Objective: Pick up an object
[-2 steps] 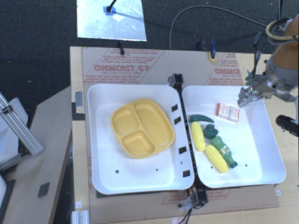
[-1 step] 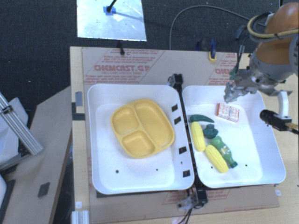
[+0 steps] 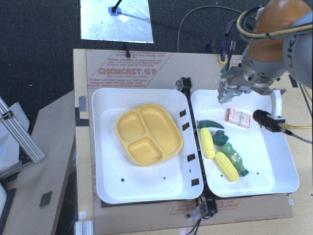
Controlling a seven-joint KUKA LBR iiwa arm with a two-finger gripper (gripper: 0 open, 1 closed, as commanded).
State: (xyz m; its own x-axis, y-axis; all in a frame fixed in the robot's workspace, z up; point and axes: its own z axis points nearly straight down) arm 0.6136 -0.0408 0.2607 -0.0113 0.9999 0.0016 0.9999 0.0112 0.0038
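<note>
**Grey gripper hangs over the right bin's far edge, objects lie nearer the camera**

Grey and metallic, the gripper (image 3: 229, 93) hangs above the far-left part of the right bin (image 3: 279, 180), below the arm's orange band (image 3: 281, 18). Whether it is released or clenched I cannot tell from this slanted view; nothing is visibly between its tips.

Taking the gripper as the landmark: the closest candidate is a small red-and-white packet (image 3: 238, 117), lying flat just beside it, toward the camera and slightly toward the arm's side. Further toward the camera lies a dark green pepper-like piece (image 3: 210, 124), and beyond that a cluster: one yellow corn cob (image 3: 207, 142), a green bottle-shaped toy (image 3: 231, 153), and a second corn cob (image 3: 227, 166). The two cobs have long axes running roughly away from the gripper, tilted a little; the second cob touches the green toy.

Much farther off, in the left bin (image 3: 105, 131), sits a yellow divided tray (image 3: 148, 133), well apart from the gripper. Both bins rest on the desk (image 3: 83, 72).

My judgement: the coming move turns on the packet lying just camera-ward of the gripper, a short shift and descent away.
</note>
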